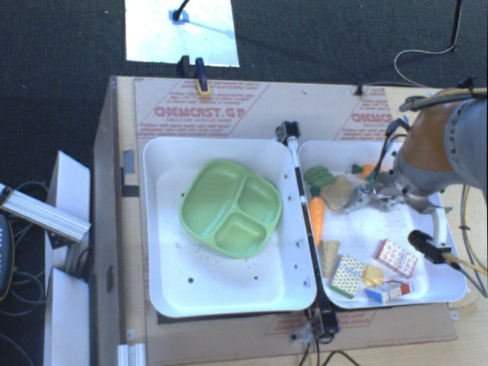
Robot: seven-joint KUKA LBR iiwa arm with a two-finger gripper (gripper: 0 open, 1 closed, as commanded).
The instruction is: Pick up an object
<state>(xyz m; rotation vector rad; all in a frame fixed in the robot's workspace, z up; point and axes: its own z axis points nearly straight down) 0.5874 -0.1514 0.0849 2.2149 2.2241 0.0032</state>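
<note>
The left bin (164, 280) held a green plate (231, 207) with three compartments, lying slightly tilted near the bin's middle. The right bin (446, 284) carried the clutter, and the arm (441, 139) reached over its far right side, orange band uppermost. The gripper (364, 196) sat low in that bin's upper part, just beside a tan lump (335, 192); whether it was spread or pressed together could not be told (nothing showed pinched in it). A carrot (316, 216) lay along the bin's left wall, with a green piece (319, 177) above it and a cone (329, 255) below. Toward the near edge lay a checkered packet (347, 274), a red-patterned packet (396, 257) and a small yellow block (373, 274).
</note>
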